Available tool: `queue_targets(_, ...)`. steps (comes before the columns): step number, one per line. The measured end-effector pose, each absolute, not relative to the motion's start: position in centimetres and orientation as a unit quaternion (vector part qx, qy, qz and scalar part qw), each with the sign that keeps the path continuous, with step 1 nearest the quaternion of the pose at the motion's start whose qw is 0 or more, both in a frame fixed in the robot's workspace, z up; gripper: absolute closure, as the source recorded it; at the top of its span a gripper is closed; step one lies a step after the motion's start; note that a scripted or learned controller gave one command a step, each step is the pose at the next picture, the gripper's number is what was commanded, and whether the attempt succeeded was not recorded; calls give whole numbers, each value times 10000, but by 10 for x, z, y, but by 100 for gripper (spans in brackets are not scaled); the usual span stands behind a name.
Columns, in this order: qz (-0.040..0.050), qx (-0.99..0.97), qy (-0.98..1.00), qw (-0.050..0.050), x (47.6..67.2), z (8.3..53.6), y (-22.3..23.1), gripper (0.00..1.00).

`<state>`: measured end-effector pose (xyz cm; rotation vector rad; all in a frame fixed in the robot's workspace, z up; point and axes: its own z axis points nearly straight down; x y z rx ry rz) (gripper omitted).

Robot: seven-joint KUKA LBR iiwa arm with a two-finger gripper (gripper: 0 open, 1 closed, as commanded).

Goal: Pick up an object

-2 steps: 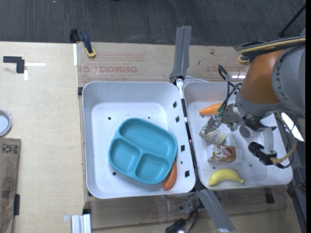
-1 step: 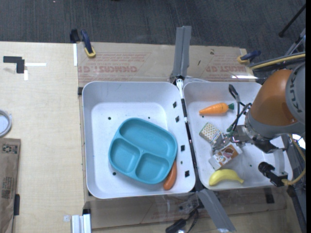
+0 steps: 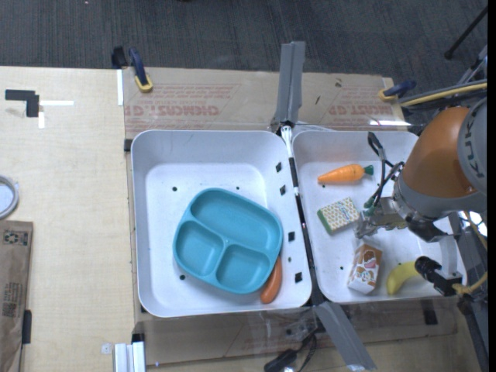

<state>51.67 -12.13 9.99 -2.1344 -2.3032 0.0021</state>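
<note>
A: Dark carpet lies beyond a pale wooden bench (image 3: pixel 62 208) bearing two white bins; what sits in them?

B: Left bin (image 3: pixel 147 231): a blue divided plate (image 3: pixel 227 240) with an orange sausage (image 3: pixel 271 283) against its near right edge. Right bin (image 3: pixel 310 231): a carrot (image 3: pixel 342 174) far, a green sponge (image 3: pixel 339 214) in the middle, a small carton (image 3: pixel 365 268) and a banana (image 3: pixel 403 276) near. They look scattered loosely, apart enough to give the fingers room.

A: And the arm?

B: It reaches in from the right, orange band above the wrist, gripper (image 3: pixel 378 222) low just right of the sponge and above the carton. I cannot tell how wide it stands, and nothing visibly sits between its fingers.
</note>
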Motion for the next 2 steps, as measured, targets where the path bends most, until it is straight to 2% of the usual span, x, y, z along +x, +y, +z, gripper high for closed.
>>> queue_targets(1, 8, -6795, -7336, 7, 517, 100, -121, 0)
queue_targets(2, -28, -7786, -6276, 24, 603, 94, -130, 0)
